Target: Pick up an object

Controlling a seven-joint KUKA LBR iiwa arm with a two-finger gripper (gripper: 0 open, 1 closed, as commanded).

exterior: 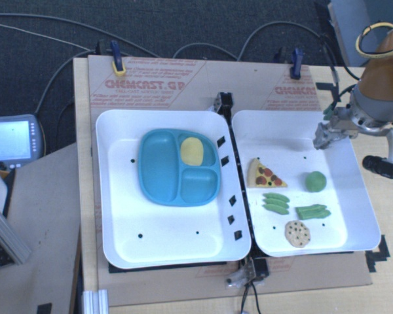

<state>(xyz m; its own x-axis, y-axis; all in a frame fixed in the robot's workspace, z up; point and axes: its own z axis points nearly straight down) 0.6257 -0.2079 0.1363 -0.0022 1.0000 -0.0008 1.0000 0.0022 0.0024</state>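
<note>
You see gripper (323, 138) over right bin (354, 234), its 1 o'clock corner; fingers blurred, can't tell open or closed. Below, at 6 o'clock: pizza (265, 174), ball (316, 181), beans (276, 203), cookie (297, 233). Left bin (118, 241): blue tray (164, 175), yellow piece (192, 151) in its 2 o'clock compartment. Arm cut off at 3 o'clock.

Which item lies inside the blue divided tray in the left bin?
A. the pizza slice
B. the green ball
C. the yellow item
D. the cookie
C: the yellow item sits in the upper right compartment of the blue divided tray, while the pizza slice, the cookie and the green ball all lie in the right bin.
</note>
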